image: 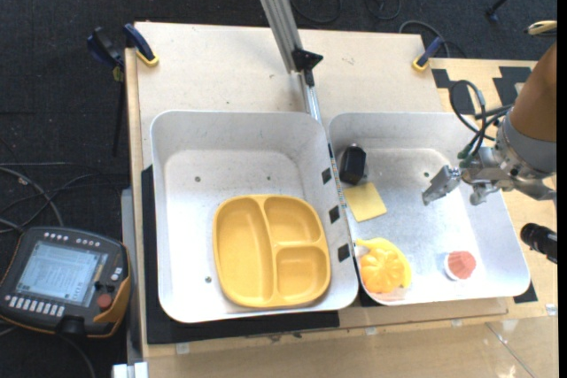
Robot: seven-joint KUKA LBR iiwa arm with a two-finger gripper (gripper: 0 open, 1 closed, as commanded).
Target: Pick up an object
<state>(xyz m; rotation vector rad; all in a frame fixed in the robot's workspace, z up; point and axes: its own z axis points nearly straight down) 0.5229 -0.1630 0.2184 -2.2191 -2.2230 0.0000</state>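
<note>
1. Gripper state: my gripper (454, 183) hangs over the right bin (496, 235), near its far right side. I see two grey fingers splayed apart with nothing between them, so I read it as open and empty.
2. Candidate objects, all in the right bin: a black block (353, 164) against the left wall; a yellow flat piece (368, 202) just beside it; a yellow toy (384, 267) at the near left corner; a red disc (461, 264) near the front edge.
3. Handling judgement:
   - Black block: looks rigid and compact, probably light. I would close across its narrow sides, but the wall beside it limits finger clearance.
   - Flat piece: thin, lies flush; I judge it hard to pinch.
   - Yellow toy: rounded, possibly soft or slippery; grip across its widest lobe.
   - Red disc: small and low; it stands clear of the others, the easiest approach.
4. Count: two bins; four loose objects in the right bin; one yellow tray (271, 250) with three compartments in the left bin (177, 190); one gripper.
</note>
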